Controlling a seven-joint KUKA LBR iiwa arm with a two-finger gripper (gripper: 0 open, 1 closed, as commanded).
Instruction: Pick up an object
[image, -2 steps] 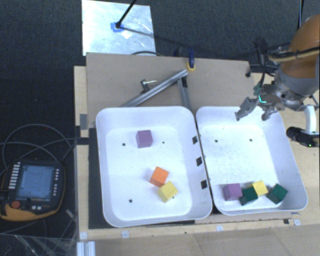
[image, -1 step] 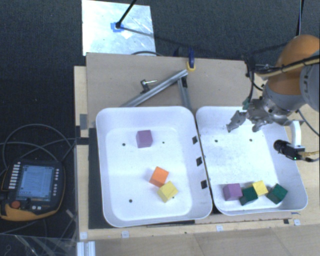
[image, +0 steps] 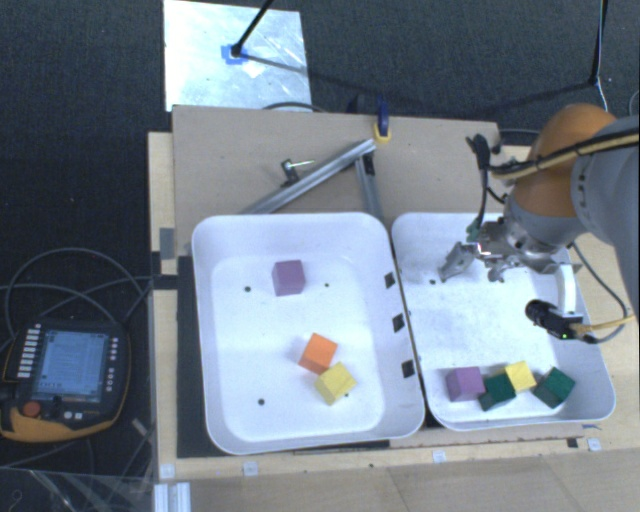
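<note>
Bright, even overhead light; glare on white bins (image: 215, 300); soft shadows; slightly blurred.

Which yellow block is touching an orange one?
The yellow block in the left bin; it touches the orange block. The other yellow block sits between green ones.

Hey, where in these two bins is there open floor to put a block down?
Left bin: open along its left side, beside the purple block. Right bin: open middle, between the claw and the front-edge row by the green block, which is crowded.
</note>
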